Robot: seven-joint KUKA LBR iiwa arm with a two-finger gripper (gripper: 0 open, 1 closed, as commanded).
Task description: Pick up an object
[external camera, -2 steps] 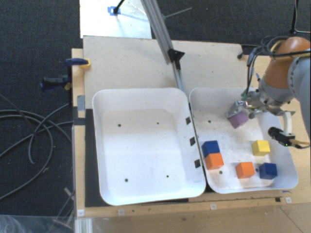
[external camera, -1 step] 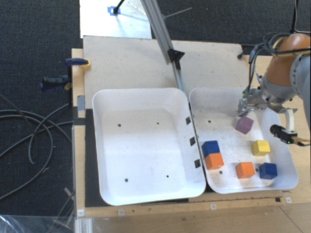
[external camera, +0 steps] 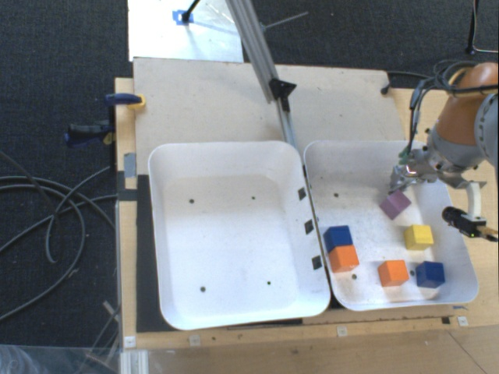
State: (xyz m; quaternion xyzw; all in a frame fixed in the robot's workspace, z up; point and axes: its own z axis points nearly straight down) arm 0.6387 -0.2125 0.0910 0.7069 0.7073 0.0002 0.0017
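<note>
The gripper [external camera: 403, 179] hangs low in the right bin [external camera: 343, 159], near its back right part, at the end of the grey arm [external camera: 460, 131] with the orange band that reaches in from the right. From this slant the tips blur into the wrist hardware, so whether they are spread or pressed together cannot be told, and nothing can be made out between them. Just below and in front of the gripper lies a purple block [external camera: 395, 204], tilted on the bin floor; whether the tips touch it cannot be told. Farther toward the front, a yellow block [external camera: 419, 236] sits near the right wall. A blue block [external camera: 337, 237] and an orange block [external camera: 343, 257] touch each other beside the left wall of this bin. At the front lie a second orange block [external camera: 393, 272] and a dark blue block [external camera: 429, 273], close together. The left bin [external camera: 234, 232] stands alongside, touching the right one
</note>
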